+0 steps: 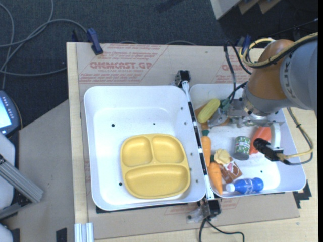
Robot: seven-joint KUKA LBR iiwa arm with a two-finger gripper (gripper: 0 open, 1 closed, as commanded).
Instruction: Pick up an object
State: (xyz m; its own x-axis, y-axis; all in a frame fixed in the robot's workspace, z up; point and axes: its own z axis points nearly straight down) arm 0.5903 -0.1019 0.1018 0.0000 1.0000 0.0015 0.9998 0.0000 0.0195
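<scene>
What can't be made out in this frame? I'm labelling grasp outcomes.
- End effector: the wrist covers it from above, so whether it grips anything is hidden.
- Orange item: partly under the arm; identity unclear.
- Can: label too small to read.
- Packet: print too small, and partly overlapped by the yellow piece.

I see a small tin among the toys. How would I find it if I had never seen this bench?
Look in the right-hand white bin, the crowded one beside the bin holding the yellow divided plate. Near its middle, just below the robot's wrist, stands a small can with a green label. It is the one metal-topped cylinder there, unlike the carrots and the blue bottle.
</scene>
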